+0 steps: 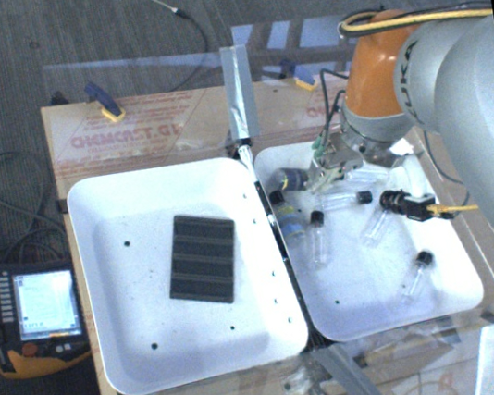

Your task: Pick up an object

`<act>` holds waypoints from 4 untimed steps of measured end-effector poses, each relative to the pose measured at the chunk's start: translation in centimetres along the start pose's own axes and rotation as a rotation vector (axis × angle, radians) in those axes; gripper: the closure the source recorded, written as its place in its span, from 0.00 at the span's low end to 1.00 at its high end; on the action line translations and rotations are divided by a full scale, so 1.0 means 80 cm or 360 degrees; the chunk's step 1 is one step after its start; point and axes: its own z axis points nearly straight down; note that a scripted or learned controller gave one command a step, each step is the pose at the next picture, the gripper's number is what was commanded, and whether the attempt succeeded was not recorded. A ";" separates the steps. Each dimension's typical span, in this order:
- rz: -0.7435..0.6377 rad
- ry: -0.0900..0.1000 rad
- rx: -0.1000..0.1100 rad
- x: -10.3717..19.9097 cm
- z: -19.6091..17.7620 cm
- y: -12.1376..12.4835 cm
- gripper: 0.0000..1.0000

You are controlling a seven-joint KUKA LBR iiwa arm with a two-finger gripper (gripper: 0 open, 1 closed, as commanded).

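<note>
My gripper [325, 172] hangs low over the far part of the right bin [452, 298], below the orange wrist band. Just under and beside it lie several clear tubes with black caps: one [316, 238] left of centre, one [374, 225] in the middle, and one [416, 274] toward the near right. A dark grey piece [287, 178] lies against the bin's left wall, just left of the gripper. A black ribbed rectangular block [203, 258] lies flat in the middle of the left bin [123, 353]. I see nothing lifted off the bin floor.
A raised divider [278, 243] separates the two bins. A metal post [240, 99] stands behind them at the centre. A handheld control pendant [37, 316] lies on the floor to the left of the bench.
</note>
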 end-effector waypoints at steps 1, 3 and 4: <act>-0.0001 0.0000 0.0000 0.000 0.000 0.000 0.00; 0.0009 -0.0004 -0.0011 -0.004 0.020 -0.025 1.00; 0.0009 -0.0004 -0.0010 -0.004 0.020 -0.025 0.00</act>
